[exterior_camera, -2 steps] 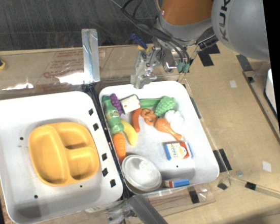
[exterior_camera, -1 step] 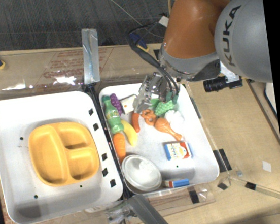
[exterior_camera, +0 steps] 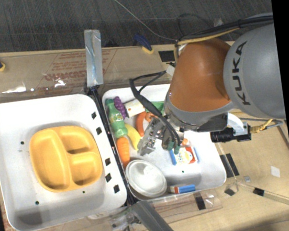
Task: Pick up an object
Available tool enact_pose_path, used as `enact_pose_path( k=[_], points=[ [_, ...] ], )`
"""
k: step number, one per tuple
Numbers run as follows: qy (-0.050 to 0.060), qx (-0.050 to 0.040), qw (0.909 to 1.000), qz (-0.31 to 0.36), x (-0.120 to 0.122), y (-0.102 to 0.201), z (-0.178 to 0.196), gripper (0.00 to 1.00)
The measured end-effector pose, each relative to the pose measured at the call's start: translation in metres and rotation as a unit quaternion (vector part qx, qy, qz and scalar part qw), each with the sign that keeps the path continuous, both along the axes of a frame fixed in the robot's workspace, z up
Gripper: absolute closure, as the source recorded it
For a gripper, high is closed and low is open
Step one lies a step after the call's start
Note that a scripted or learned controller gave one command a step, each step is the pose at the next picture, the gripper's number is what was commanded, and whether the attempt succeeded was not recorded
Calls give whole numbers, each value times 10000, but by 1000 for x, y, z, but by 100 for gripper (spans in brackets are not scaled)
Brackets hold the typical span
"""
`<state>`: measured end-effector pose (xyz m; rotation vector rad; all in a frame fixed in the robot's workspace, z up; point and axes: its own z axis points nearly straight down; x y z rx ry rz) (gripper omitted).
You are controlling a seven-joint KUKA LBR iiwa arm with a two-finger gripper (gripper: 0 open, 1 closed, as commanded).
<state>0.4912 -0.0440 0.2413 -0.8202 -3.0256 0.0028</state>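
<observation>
Gripper low over the cluttered right bin, nothing visibly caught.

The metal two-finger gripper hangs beside the orange carrot and round white bowl; how far it is open I cannot tell. The yellow divided plastic tray lies alone in the left bin.

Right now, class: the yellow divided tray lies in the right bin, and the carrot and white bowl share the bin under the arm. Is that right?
Wrong bin: the camera view shows the yellow divided tray in the left bin. The carrot and white bowl do share the right bin under the arm.

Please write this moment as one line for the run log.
arm: over right bin | gripper: low among items, grasp unclear | carrot, bowl: in bin | left bin: yellow tray
</observation>
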Motion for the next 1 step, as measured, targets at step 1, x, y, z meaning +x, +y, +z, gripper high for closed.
enact_pose_path(
  k=[1],
  points=[
    [5,10,9976,688,27,-86,-65,100]
  ],
)
